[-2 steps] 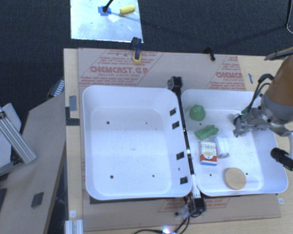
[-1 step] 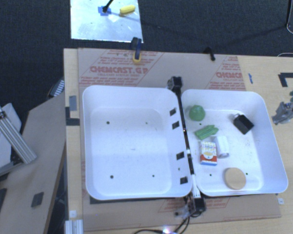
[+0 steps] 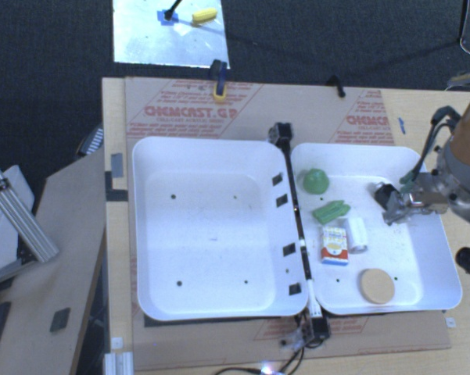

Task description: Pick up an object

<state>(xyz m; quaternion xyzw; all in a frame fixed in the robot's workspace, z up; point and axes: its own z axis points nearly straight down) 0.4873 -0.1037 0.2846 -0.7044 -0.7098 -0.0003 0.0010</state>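
The end effector [image 3: 392, 203] hangs over the right bin [image 3: 436, 291], near its right-hand wall and toward the far side, with nothing visibly caught in it; from here I cannot tell how it is set. My guess is the arm is in the approach step, choosing a target, with no pick made yet.

Closest to it, just to its left and a little nearer me, lies a small white cylinder [image 3: 358, 233], touching the side of a red and white carton [image 3: 335, 244]. Beyond those, further left, sits a flat green piece [image 3: 331, 211], and up toward the far corner a rounded green ball [image 3: 316, 181]. Below the end effector, well toward the near edge, rests a tan disc [image 3: 377, 286], apart from the rest.

Any of these would serve as the object. The next move, I think, calls for centring above one item and descending; the cylinder and carton sit tight together, so the lone disc or ball looks cleaner.

Far to the left, the left bin [image 3: 152, 209] shares the counter [image 3: 117, 116].
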